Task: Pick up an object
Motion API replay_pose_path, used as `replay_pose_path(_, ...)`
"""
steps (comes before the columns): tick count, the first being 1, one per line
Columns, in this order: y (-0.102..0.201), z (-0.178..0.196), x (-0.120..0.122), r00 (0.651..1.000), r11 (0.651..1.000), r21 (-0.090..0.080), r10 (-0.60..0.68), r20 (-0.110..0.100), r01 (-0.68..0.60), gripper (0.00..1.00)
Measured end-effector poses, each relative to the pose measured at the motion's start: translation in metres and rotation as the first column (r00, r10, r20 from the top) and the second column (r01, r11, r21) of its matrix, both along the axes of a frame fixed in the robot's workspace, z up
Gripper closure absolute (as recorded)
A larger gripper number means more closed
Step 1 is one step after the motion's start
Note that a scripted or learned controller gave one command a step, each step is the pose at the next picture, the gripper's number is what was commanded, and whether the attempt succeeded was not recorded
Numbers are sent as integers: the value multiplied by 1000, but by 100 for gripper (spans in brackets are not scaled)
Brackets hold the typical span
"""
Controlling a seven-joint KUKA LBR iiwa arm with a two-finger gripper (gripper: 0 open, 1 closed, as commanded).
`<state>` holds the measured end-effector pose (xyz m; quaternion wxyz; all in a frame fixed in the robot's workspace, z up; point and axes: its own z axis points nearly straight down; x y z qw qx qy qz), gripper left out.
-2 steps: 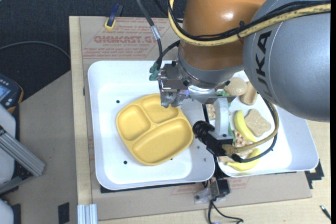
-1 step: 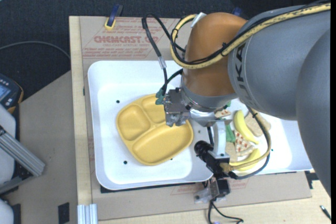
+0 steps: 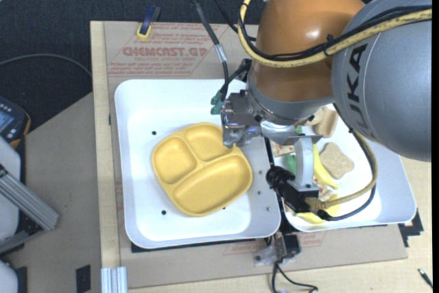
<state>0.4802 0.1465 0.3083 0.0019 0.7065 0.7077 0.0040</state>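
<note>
A yellow divided plate lies flat in the middle of the left white bin. My gripper hangs below the big orange-banded wrist, right over the plate's far right rim and close to it or touching it. The wrist hides most of the gripper from above. In the right bin lie a toast-like slice, a yellow banana-like piece, a small green item and a beige piece, all partly covered by the arm.
The arm's grey body fills the upper right and overhangs the right bin. Black and yellow cables loop down over that bin. A printed cardboard sheet with a blue clip lies behind the bins.
</note>
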Motion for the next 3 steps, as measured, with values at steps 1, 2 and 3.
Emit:
replay_pose_path(1,10,-70,61,1000,1000,-5,-3,-12,3,100)
replay_pose_path(2,16,4,0,1000,1000,1,2,-2,-2,100)
replay_pose_path(3,39,-71,17,1000,1000,-5,0,-18,0,100)
